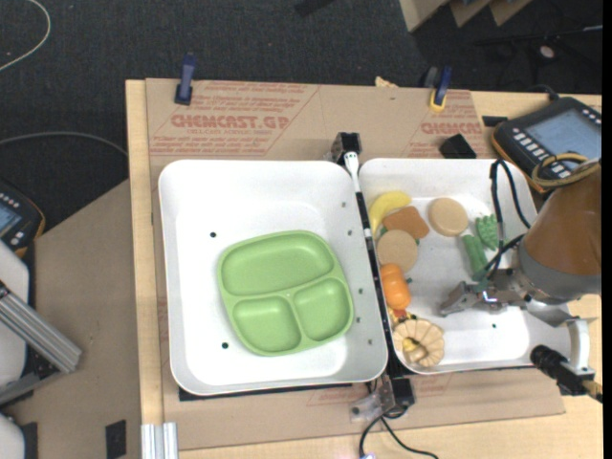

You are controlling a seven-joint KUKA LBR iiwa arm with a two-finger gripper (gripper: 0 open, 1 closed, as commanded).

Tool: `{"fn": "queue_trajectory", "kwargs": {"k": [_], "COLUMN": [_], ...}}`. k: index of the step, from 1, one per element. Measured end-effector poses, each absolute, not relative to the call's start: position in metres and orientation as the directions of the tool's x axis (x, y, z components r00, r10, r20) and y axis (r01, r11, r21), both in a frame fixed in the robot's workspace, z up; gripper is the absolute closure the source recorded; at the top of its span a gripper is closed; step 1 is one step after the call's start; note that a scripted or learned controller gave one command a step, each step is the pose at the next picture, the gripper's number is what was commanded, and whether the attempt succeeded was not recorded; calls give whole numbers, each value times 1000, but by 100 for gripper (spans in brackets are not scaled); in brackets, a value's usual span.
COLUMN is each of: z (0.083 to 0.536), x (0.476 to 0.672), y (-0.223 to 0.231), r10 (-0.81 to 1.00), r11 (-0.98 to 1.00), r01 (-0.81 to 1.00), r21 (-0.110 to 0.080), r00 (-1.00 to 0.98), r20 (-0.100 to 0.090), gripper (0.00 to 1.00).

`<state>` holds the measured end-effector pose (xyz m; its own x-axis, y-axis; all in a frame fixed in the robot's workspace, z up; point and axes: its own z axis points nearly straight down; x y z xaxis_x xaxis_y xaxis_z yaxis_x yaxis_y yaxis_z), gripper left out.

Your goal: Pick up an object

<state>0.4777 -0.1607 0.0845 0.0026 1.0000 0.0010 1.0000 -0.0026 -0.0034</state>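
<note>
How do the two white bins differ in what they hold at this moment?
The left bin holds one thing, a green divided plate lying flat near its middle. The right bin holds many small toy foods, among them a yellow banana and an orange carrot, crowded along its left side. The tool is over the right bin, not the left. Both bins are shallow, white and side by side.

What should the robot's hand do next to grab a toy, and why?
Probably slide left and lower toward the orange toy. The gripper sits over bare floor of the right bin, its jaws spread with nothing between them, and that toy lies just ahead.
</note>
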Motion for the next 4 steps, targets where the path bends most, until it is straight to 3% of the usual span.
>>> {"fn": "queue_trajectory", "kwargs": {"k": [1, 2, 3, 4], "z": [95, 190, 207, 191], "x": [479, 481, 480, 478], "y": [-159, -76, -7, 67], "r10": [1000, 1000, 1000, 1000], "r11": [-2, 10, 8, 9], "r01": [1000, 1000, 1000, 1000], "r21": [1, 9, 4, -4], "r00": [2, -10, -8, -9], "r20": [0, 1, 2, 3], "gripper": [100, 100, 100, 100]}}
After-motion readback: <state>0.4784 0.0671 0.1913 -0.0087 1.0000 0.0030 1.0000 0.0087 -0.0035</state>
